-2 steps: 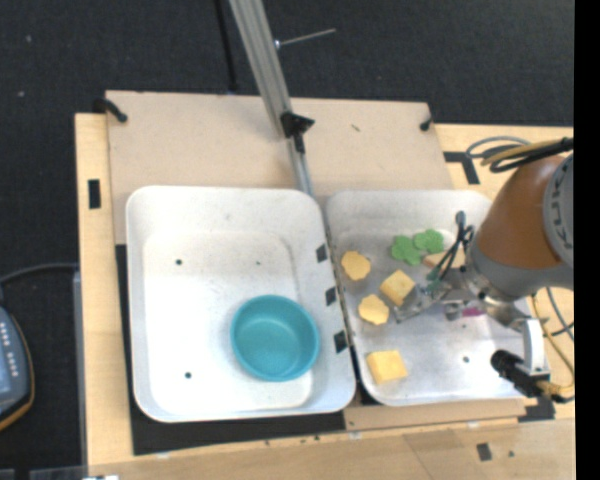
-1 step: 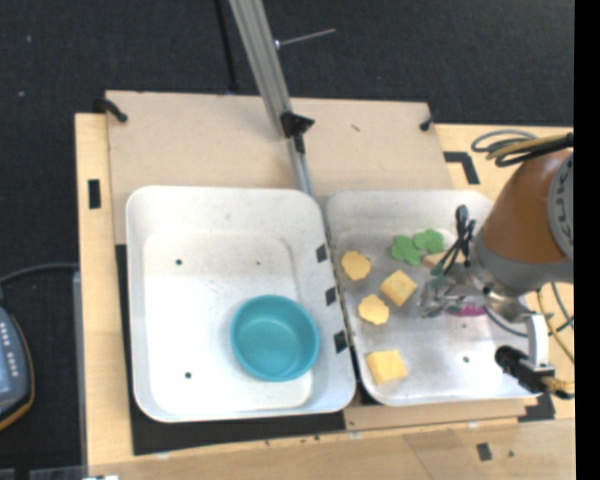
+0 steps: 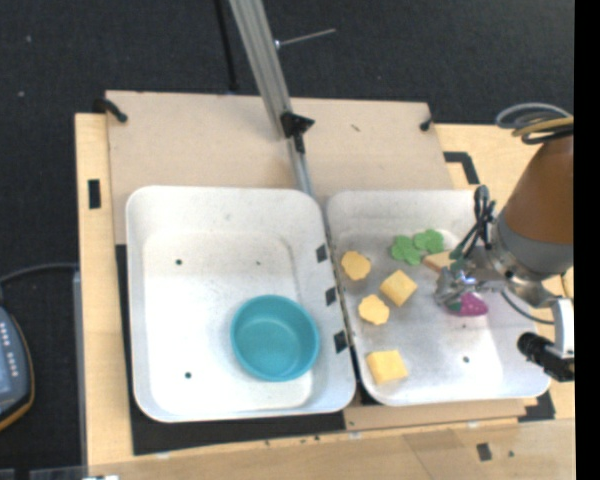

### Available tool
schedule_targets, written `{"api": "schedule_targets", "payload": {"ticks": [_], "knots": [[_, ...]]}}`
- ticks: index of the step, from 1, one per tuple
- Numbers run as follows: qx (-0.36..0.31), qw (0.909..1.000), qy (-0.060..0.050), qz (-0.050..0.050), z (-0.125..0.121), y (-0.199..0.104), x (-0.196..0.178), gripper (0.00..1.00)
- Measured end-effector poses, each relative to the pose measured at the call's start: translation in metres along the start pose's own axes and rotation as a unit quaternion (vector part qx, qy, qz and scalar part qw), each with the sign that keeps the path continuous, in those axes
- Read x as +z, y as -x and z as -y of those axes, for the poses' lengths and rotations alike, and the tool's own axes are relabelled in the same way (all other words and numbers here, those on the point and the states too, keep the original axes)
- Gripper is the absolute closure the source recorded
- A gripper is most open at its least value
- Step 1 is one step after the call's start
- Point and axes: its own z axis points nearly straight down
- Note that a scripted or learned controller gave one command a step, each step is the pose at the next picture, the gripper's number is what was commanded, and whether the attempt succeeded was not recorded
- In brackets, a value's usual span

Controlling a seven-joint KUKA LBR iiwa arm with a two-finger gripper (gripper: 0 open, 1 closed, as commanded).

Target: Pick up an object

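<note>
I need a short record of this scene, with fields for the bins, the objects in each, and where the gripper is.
left bin: holds a blue bowl
right bin: holds four yellow pieces, a green piece and a purple piece
gripper: low over the right bin, next to the purple piece
arm: reaches in from the right side
held object: cannot tell

i work in a robotics lab: my arm [image 3: 542, 203] reaches over a plywood bench [image 3: 230, 128] with two white bins [image 3: 150, 218], a metal camera pole [image 3: 260, 53], dark carpet, and loose cables.
</note>
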Motion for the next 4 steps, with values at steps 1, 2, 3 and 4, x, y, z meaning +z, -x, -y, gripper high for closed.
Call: {"api": "schedule_targets", "payload": {"ticks": [1,2,3,4], "knots": [[0.000,1.0000,-0.002,0.000,-0.002,0.001,-0.026,1.00],[-0.003,1.0000,-0.001,-0.002,-0.011,-0.055,-0.040,1.00],[-0.002,1.0000,-0.002,-0.002,-0.015,-0.099,-0.049,1.00],[-0.002,1.0000,-0.003,-0.002,-0.026,-0.147,-0.043,1.00]]}}
